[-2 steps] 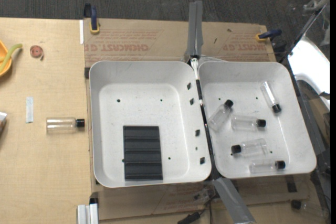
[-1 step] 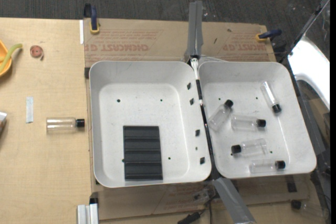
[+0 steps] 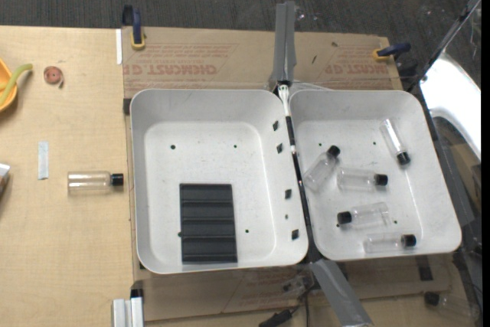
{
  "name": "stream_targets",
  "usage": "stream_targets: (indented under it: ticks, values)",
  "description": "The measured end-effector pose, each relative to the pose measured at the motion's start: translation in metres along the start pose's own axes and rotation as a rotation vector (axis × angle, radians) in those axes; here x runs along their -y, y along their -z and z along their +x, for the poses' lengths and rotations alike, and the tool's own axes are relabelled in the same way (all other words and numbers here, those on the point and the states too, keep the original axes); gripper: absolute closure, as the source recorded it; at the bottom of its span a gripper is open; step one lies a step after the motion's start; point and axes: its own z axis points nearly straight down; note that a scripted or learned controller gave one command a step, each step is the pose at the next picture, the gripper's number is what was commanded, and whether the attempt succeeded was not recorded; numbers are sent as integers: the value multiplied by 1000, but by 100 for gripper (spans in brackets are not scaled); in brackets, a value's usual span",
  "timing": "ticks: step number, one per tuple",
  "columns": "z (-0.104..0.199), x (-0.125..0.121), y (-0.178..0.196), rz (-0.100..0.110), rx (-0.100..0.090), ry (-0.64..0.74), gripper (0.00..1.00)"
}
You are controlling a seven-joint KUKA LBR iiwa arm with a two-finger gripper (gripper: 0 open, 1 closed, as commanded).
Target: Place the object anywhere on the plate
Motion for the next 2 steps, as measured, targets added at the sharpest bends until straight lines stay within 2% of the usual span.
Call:
stream_targets:
  ticks: [2]
  values:
    - [2, 0, 1, -1, -1, -13, 0]
